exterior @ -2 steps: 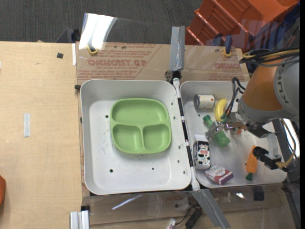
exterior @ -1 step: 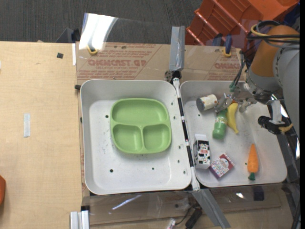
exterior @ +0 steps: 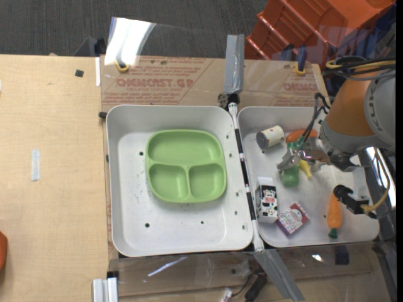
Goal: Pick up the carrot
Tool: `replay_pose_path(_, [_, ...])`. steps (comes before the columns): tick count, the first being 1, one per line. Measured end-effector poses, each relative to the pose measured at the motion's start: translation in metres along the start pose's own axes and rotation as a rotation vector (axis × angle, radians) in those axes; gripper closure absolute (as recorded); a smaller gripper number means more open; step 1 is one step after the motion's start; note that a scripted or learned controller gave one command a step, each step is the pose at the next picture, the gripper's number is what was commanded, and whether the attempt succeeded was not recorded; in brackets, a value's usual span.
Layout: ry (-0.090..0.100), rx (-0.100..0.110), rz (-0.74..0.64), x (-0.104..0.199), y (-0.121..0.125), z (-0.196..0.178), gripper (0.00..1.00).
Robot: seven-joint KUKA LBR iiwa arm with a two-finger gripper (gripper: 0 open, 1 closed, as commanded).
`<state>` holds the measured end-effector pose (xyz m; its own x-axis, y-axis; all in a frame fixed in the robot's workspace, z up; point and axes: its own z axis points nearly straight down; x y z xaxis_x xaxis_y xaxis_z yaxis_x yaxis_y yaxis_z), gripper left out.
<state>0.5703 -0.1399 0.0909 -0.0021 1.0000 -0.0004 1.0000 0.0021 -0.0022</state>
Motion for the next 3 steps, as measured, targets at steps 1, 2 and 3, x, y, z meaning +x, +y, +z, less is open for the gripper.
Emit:
replay_pose_path(1, [0.006, -0.002, 0.037, -0.054, -0.091, -0.001, 0.0])
replay_pose_path(2, [-0.001, 0.0, -0.013, -0.045, 0.016, -0.01, 0.0])
replay_pose_path(3, [-0.002, 0.0, 0.008, -0.061, 0.088, 0.0, 0.0])
